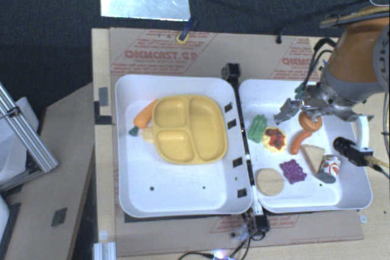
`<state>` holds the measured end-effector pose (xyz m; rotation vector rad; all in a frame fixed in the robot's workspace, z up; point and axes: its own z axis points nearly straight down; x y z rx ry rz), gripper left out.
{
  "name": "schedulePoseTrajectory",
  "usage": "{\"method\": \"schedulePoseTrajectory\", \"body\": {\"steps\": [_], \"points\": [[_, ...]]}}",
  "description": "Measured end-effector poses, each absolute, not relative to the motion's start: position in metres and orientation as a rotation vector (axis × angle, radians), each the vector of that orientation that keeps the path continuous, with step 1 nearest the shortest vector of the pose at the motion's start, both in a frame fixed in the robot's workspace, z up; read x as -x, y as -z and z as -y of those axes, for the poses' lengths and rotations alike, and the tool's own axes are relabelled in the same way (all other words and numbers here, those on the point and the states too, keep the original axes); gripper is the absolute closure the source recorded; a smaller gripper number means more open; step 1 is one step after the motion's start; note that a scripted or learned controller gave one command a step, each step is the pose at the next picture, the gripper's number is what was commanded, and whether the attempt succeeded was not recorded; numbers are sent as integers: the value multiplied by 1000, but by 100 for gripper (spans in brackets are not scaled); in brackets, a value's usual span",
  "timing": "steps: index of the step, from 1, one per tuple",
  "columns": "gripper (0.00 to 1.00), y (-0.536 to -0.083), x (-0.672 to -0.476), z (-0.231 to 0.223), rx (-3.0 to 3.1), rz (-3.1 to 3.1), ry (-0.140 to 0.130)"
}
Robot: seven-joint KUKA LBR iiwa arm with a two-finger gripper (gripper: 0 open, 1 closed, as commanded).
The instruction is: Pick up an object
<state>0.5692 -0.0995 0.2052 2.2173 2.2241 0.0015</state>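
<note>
Left bin (131, 192): yellow divided plate (186, 129), carrot (144, 114) touching its left edge. Right bin (353, 195): green pepper (258, 127), pizza slice (275, 139), orange sausage (303, 131), grapes (294, 171), cookie (270, 181), can (329, 165). Gripper (291, 108) above bin's upper middle, fingers spread, nothing between. Bare floor along left bin's front edge.

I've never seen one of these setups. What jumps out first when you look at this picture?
The yellow divided plate stands out in the left bin, with a toy carrot at its left edge. In the right bin sits a colourful cluster of toy food, including purple grapes and a round cookie. The gripper hangs above them.
</note>
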Motion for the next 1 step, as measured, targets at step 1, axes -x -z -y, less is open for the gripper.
{"method": "schedulePoseTrajectory", "body": {"steps": [1], "points": [[0, -144, -572, 94, -2222, -2226, 3]]}}
